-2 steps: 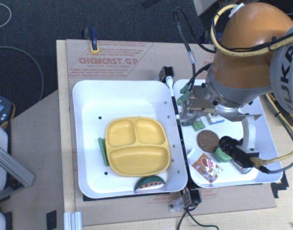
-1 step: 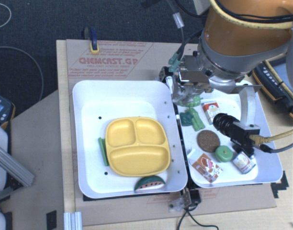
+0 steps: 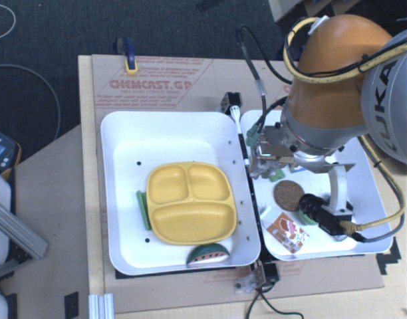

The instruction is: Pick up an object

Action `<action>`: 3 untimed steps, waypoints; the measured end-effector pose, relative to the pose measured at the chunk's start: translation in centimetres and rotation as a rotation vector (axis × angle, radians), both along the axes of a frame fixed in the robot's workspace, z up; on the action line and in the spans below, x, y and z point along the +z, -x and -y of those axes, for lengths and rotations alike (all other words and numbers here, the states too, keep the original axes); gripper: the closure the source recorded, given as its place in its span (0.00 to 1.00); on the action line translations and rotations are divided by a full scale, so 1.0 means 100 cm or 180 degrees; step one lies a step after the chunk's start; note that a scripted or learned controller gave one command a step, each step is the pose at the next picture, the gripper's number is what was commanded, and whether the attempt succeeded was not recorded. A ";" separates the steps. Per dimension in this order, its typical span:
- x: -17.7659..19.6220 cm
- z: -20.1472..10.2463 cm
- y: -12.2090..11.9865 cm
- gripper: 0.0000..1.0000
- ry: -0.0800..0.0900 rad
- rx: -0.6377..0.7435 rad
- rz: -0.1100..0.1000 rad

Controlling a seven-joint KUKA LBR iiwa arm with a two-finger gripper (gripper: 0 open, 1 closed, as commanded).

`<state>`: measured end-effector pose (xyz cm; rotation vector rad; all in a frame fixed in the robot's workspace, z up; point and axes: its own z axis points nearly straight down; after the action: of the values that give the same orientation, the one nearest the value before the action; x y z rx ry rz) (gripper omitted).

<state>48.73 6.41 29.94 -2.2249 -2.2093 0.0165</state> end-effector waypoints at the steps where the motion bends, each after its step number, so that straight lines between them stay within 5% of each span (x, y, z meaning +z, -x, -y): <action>1: -0.073 0.114 0.011 1.00 0.0000 -0.0024 0.0004; 2: -0.117 0.057 0.009 1.00 -0.0018 0.0032 0.0014; 3: 0.035 -0.056 0.007 1.00 -0.0030 0.0067 0.0091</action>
<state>48.05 11.99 33.48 -2.2110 -2.2421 -0.0259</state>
